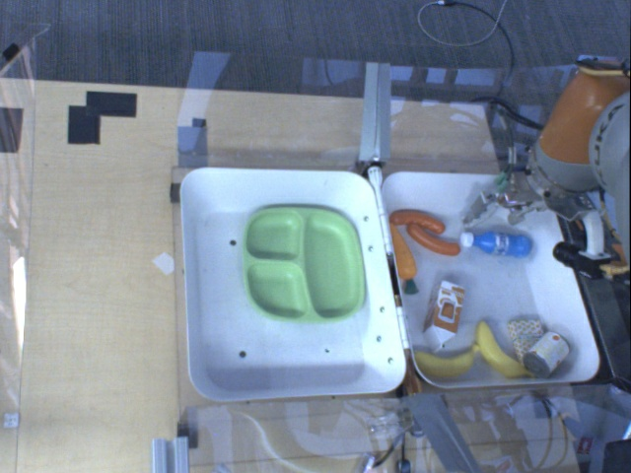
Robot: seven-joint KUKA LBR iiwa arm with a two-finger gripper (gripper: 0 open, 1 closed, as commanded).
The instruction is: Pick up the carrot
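- Carrot [403, 255] lies along the right bin's [562, 304] left wall — well apart from the gripper [503, 201].
- Gripper hovers above the blue bottle [498, 243], fingers spread, pinching nothing.

The divided plate [301, 262] was pale green, both bins [212, 363] white, the carrot [403, 255] orange with a dark green end, the bananas [446, 363] yellow, the bottle [497, 243] blue

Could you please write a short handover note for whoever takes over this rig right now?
Gripper: at the back of the right bin, above the blue bottle, with nothing seen between its fingers.
Carrot: lying along the right bin's left wall, beside the sausages.
Done: nothing; the carrot is still on the bin floor.
Left: move the gripper over to the carrot, grasp it and lift.
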